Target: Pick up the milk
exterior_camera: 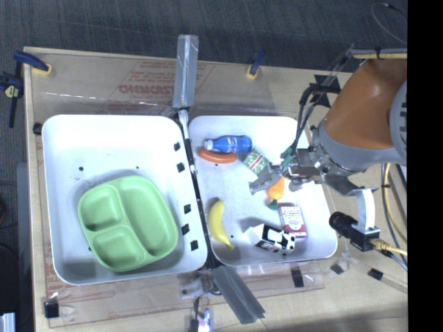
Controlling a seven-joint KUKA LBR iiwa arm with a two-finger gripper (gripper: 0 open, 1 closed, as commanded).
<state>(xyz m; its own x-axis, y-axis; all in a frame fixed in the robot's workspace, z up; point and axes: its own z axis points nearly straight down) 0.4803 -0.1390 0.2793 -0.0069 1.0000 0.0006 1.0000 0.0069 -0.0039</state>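
**Right bin, lower edge of frame.** The milk carton, white with black cow patches, lies on its side at the lower right of the right bin, close to the near wall. Just above it and a little to the right, touching or nearly so, lies a small red-and-white carton. To the left, along the divider side, a banana lies lengthwise.

**Right bin, middle.** The gripper hangs over the bin's centre-right, above the two cartons and apart from the milk. Its grey fingers point toward the frame's left. An orange object, possibly a toy carrot, sits directly under or between the fingertips; whether it is pinched cannot be told, nor whether the fingers are spread or pressed together.

**Right bin, upper part.** A small green packet lies just left of the gripper. Beyond it are a hot dog and, at the top, a blue bottle on its side.

**Left bin.** The left bin bears a green divided plate at its lower middle.

**Arm.** The arm, orange-banded, enters from the frame's upper right.

**Step in hand, as judged.** Approach: the milk is not grasped and rests untouched on the bin floor.

**Next move, as judged.** The gripper needs to travel toward the frame's bottom, settle over the cow-patched carton, spread wide enough to span its narrow side, and descend without catching the red-and-white carton crowding it or the near wall.
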